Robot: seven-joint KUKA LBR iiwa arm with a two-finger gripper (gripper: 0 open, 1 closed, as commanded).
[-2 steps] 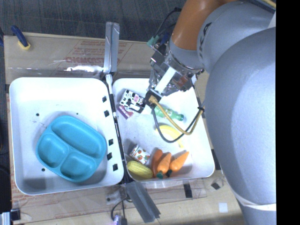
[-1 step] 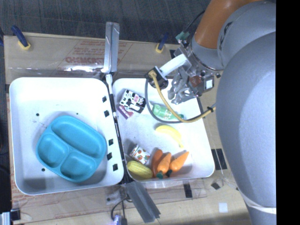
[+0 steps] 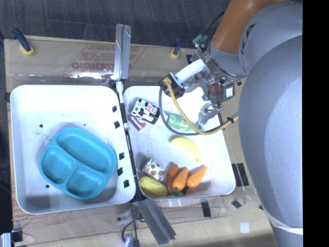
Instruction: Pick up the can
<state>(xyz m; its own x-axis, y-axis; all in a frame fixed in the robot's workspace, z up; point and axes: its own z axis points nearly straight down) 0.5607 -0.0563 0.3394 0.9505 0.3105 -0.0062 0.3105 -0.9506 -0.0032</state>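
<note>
You see the bulky grey rounded arm casing (image 3: 272,122) with a smooth matte shell. Above the wrist you have the orange curved band (image 3: 231,22). At the wrist sits a white rectangular block (image 3: 189,72) ending in a black connector. A yellow looping cable (image 3: 181,112) runs beneath the wrist, beside a thin black cable. The small metallic grey two-finger gripper (image 3: 206,112) carries reddish fittings above it.
</note>
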